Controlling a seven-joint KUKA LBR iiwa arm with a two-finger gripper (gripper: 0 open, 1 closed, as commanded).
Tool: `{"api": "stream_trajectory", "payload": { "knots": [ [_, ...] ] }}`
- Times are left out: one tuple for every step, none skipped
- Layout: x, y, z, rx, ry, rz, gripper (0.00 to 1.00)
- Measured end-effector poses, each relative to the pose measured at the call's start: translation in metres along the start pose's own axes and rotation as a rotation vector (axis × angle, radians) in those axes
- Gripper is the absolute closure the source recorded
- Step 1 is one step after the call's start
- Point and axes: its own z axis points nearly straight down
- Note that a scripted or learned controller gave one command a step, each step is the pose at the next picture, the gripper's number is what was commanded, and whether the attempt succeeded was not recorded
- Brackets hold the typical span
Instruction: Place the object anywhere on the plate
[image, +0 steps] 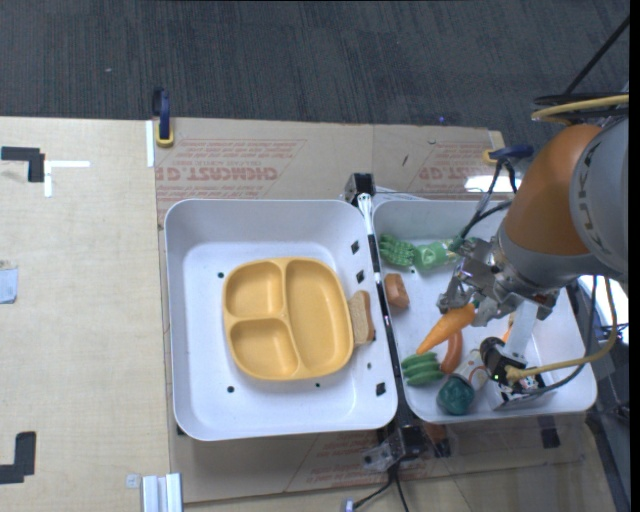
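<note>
Grey arm (575, 215) with orange band, reaching in from the right over the right bin (570, 400). Gripper (472, 306) low above that bin's middle, its metal parts bunched and overlapping from this angle; open or clamped, cannot tell. Carrot (445, 331) lying at a slant just under it, thick end touching or hidden by the gripper, thin end pointing down-left toward the bin's divider wall. Held or merely lying there, cannot tell.

Around the carrot in the same bin: a green leafy piece (420, 252) near the top, a small brown piece (397, 291) by the left wall, green pods (422, 368) below, a reddish piece (453, 352) partly tucked behind the carrot, a dark teal round thing (457, 396) near the bottom edge. Hard to name more closely.

Yellow plate (290, 320), three compartments, in the left bin (200, 400), well apart from the carrot. Tan slice (362, 318) leaning against the plate's right rim.
</note>
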Motion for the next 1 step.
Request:
{"api": "stream_trajectory", "payload": {
  "knots": [
    [0.0000,0.0000,0.0000,0.000,0.000,0.000,0.00]
  ]
}}
